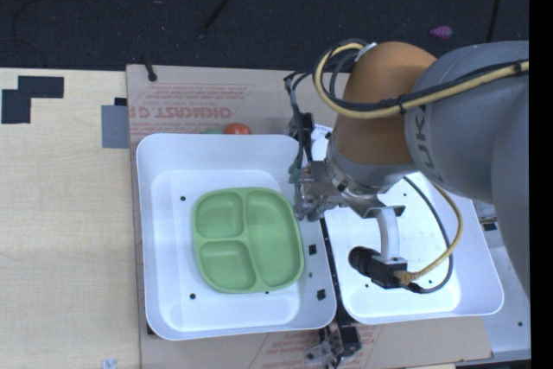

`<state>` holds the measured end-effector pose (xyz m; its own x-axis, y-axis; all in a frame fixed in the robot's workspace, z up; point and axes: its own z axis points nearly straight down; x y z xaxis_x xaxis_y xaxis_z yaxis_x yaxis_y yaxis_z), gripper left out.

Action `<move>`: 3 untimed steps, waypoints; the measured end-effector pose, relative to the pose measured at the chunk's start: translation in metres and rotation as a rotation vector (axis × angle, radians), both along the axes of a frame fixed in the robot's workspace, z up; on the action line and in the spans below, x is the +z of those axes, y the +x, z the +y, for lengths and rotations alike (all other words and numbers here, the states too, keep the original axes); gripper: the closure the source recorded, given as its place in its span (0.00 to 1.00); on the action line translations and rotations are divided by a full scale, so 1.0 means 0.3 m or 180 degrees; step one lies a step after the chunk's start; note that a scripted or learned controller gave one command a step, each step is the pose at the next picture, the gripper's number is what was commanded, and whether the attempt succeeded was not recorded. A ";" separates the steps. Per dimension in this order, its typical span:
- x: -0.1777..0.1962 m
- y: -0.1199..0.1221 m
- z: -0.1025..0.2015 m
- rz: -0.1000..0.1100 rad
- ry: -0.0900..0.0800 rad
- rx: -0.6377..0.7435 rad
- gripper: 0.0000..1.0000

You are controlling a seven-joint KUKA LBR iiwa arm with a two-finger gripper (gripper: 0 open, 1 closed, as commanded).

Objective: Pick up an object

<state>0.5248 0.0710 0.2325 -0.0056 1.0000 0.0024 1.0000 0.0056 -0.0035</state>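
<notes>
Left white bin (164, 186) holds green divided plate (247, 238).

Green divided plate (248, 238), flat in left bin (164, 186)

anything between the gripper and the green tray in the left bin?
No. In the camera view the gripper hangs right at the right edge of the green divided tray, by the left bin's right wall. No other object lies between them.

grey arm (467, 125) with orange band (380, 91), yellow cables (346, 104).
</notes>
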 end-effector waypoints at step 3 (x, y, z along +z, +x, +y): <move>-0.051 0.022 0.127 0.0005 -0.0011 -0.0014 1.00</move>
